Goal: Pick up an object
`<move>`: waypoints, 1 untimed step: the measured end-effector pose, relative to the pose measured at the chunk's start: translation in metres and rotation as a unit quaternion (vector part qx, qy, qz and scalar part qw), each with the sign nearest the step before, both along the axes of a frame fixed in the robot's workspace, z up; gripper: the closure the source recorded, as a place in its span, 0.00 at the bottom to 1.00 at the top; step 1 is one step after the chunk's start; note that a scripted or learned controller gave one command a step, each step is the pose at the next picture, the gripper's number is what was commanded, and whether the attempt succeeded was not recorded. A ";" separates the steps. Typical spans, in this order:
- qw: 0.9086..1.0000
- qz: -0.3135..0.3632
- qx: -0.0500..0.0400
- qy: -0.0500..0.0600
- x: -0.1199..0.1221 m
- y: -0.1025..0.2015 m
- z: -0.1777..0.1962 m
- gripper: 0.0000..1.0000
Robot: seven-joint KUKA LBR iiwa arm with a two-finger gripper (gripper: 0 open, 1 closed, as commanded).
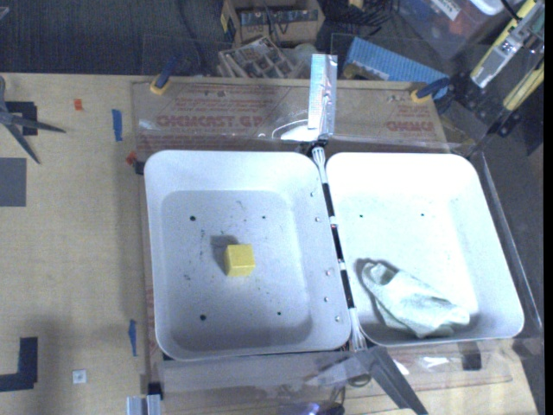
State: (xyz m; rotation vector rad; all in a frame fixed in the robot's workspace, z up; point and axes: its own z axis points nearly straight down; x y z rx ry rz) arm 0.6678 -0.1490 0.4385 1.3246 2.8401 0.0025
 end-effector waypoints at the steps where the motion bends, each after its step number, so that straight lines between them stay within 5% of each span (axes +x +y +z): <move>1: 0.980 0.200 -0.001 0.000 -0.015 0.020 0.000 1.00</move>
